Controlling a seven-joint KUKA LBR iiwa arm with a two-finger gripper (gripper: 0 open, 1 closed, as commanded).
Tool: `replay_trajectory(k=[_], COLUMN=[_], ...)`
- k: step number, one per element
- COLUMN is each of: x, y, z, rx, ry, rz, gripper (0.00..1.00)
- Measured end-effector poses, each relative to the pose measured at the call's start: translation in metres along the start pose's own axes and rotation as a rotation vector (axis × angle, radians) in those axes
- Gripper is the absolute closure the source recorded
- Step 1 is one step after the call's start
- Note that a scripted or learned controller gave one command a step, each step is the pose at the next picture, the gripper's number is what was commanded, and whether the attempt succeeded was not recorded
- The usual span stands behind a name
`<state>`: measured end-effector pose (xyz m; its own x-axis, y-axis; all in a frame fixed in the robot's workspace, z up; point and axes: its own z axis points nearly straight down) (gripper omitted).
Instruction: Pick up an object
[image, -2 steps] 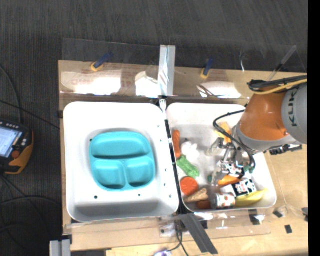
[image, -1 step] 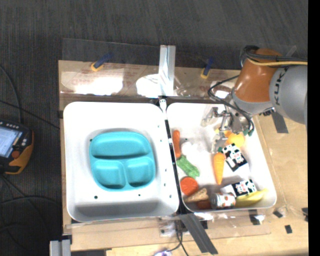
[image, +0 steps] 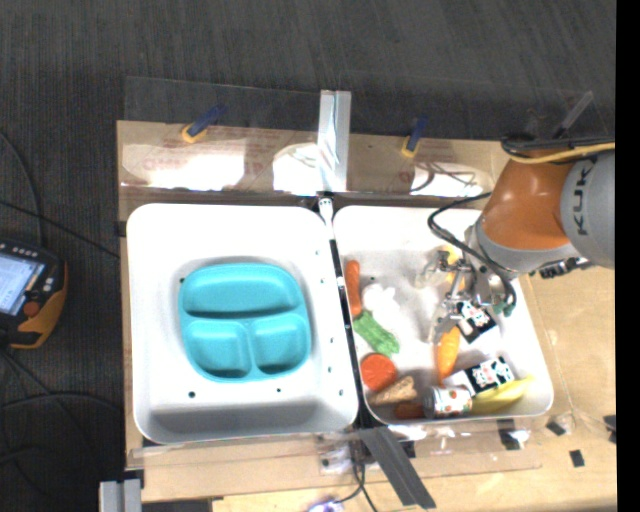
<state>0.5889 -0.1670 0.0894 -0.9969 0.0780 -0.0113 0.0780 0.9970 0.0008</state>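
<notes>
Bench with two shallow white bins (image: 150, 330); arm over the right one.
Gripper (image: 452, 300) hangs above a small orange carrot-shaped toy (image: 448, 351); claw state cannot be determined.

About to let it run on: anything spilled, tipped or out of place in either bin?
Nothing stands out. The teal tray sits flat in the left bin. The toys, including a carrot and a green piece, lie jumbled but inside the right bin, with the hand over them.
</notes>
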Motion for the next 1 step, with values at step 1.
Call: replay_trajectory(k=[1], x=[0.0499], y=[0.0154], z=[-0.0012], rx=[0.002], ry=[-0.003], rz=[0.019], gripper=[0.0])
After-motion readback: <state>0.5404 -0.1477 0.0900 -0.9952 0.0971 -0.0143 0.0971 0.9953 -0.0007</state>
